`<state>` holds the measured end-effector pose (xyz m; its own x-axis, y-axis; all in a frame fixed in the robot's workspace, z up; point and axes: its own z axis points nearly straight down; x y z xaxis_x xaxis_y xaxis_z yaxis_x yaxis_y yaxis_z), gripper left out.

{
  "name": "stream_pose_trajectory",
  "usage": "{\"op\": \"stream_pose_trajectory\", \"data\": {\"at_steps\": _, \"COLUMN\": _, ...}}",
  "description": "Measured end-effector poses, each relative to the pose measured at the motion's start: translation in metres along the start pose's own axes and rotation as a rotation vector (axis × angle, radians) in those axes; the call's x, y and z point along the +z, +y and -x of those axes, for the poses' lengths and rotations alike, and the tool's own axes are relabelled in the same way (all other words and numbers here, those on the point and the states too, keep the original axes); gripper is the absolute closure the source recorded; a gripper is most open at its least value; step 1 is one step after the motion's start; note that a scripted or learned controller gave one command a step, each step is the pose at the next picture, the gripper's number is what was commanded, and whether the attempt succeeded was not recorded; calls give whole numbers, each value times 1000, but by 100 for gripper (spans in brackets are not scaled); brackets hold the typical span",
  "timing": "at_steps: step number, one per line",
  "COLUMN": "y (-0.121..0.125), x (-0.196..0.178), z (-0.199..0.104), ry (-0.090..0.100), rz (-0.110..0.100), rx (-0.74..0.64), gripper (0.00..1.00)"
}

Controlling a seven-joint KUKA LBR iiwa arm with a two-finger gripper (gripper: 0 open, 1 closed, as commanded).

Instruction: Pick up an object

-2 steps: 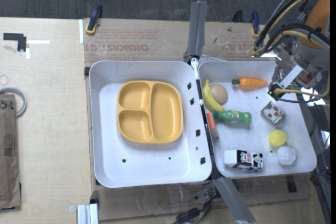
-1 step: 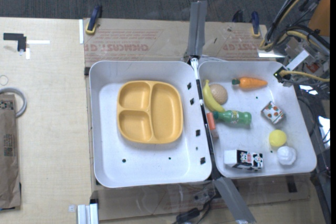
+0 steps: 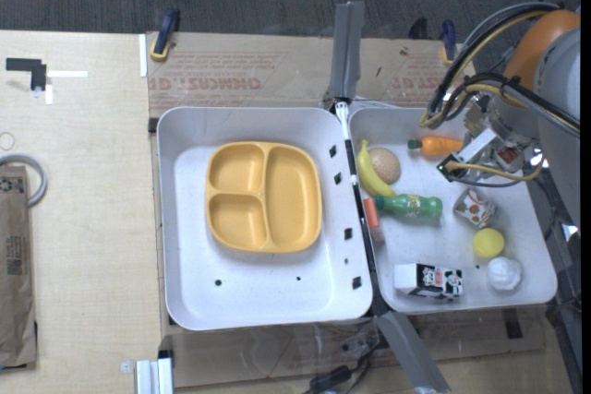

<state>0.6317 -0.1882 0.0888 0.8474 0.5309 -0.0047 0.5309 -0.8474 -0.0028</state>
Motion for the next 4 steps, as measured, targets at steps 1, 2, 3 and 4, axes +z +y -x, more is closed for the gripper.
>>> {"op": "stream_pose_trajectory", "data": {"at_steps": 1, "y": 9, "x": 0, "z": 43, "ry": 2, "rz": -7, "rx": -49, "gripper": 100}}
{"op": "stream_pose_trajectory", "data": {"at_steps": 2, "y": 10, "x": -19, "z": 48, "ry": 0, "rz": -2, "rx": 144, "gripper": 100}}
{"op": "stream_pose_trajectory", "data": {"at_steps": 3, "y": 9, "x": -3, "z": 43, "ry": 8, "rz": -1, "rx": 348, "gripper": 100}}
{"op": "stream_pose_trajectory", "data": {"at_steps": 4, "y": 14, "x": -18, "z": 41, "ry": -1, "rz": -2, "rx": 351, "gripper": 100}}
